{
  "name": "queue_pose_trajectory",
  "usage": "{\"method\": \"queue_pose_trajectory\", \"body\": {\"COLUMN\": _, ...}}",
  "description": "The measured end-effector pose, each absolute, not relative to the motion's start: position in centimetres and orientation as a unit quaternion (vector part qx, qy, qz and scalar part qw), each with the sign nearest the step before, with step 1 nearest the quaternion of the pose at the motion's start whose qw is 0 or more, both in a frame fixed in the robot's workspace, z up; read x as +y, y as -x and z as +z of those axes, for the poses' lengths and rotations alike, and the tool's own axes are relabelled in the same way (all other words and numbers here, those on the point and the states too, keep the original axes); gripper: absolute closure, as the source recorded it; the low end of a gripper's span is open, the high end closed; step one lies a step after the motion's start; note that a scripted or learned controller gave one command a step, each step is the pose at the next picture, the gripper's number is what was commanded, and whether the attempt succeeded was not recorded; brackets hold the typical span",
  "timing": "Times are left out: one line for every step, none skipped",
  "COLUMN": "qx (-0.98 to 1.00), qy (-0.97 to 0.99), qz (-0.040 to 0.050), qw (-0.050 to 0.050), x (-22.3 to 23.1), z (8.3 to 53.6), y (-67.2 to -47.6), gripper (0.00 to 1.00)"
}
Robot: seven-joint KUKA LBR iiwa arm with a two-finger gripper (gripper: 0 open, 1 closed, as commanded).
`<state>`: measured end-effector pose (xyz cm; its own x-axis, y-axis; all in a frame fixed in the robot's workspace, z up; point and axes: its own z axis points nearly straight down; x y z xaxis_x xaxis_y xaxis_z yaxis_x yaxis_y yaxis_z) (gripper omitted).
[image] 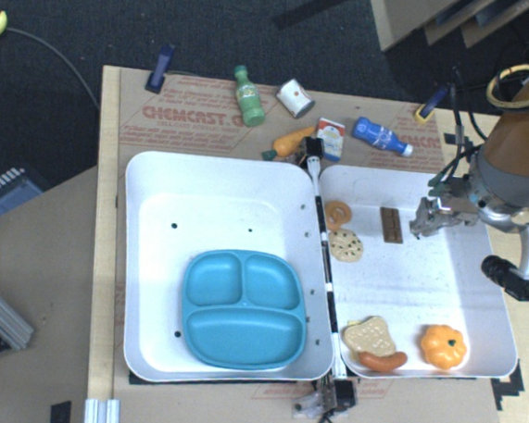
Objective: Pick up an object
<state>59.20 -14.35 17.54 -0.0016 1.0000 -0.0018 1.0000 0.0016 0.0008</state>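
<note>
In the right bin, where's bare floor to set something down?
Right bin: the middle is bare, bordered by the cookie on its left, the chocolate bar and gripper above, the toast and pumpkin below. It is crowded along the near edge, where the sausage touches the toast, and around the donut.

Gripper (428, 219) over right bin (444, 279), near chocolate bar (391, 225); blue tray (242, 308) in left bin (164, 243).

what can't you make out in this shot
- Gripper, camera view: too small and dark to tell if the jaws are open or shut.
- Arm: cut off by the right edge.
- Carton and blue bottle labels behind the bins: too small to read.
- Sausage hides part of the toast.
</note>
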Motion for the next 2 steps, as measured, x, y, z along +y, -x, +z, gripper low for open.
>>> {"method": "queue_pose_trajectory", "body": {"qx": 0.708, "qy": -0.706, "qz": -0.0002, "qw": 0.002, "x": -14.4, "z": 18.6, "y": -59.3, "gripper": 1.00}}
{"method": "queue_pose_trajectory", "body": {"qx": 0.708, "qy": -0.706, "qz": 0.0000, "qw": 0.004, "x": -14.4, "z": 19.6, "y": -59.3, "gripper": 1.00}}
